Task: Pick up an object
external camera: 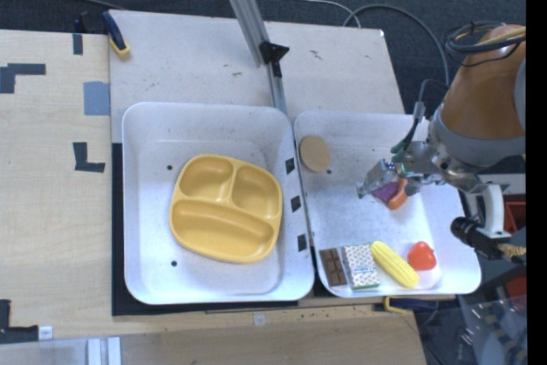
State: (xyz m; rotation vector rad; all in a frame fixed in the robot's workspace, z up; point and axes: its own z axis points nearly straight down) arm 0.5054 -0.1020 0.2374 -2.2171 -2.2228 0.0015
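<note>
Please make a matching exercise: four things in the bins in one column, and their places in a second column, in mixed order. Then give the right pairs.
Things:
1. yellow tray
2. brown disc
3. corn
4. orange piece

Places:
A. front edge of the right bin, beside a red piece
B. right at the end effector
C. middle of the left bin
D. back left corner of the right bin

Pairs: 1-C, 2-D, 3-A, 4-B

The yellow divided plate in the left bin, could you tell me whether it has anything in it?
Empty. The yellow plate lies flat in the left bin, and all of its compartments show bare yellow.
</note>
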